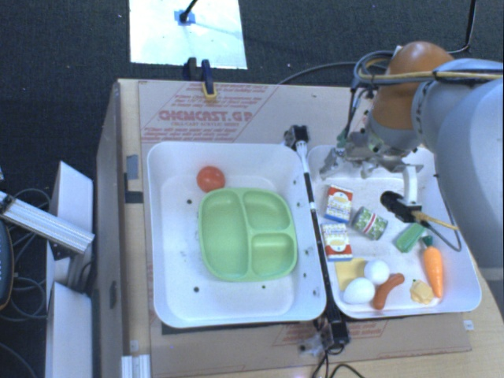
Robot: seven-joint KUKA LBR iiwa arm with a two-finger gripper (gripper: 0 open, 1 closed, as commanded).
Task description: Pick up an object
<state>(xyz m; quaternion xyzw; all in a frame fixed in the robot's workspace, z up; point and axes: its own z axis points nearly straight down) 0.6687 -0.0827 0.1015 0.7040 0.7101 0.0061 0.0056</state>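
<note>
Though hand (368,162) state can't be told, red-white carton (339,204) lies near, camera-side, apart.

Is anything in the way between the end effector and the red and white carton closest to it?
Nothing visible is. The end effector is over the far end of the right bin; the carton lies just nearer the camera, with only bare bin floor between them.

Grey arm (465,124) in from right, orange band (413,73) uppermost, pincer (366,160) pointed downward.
</note>
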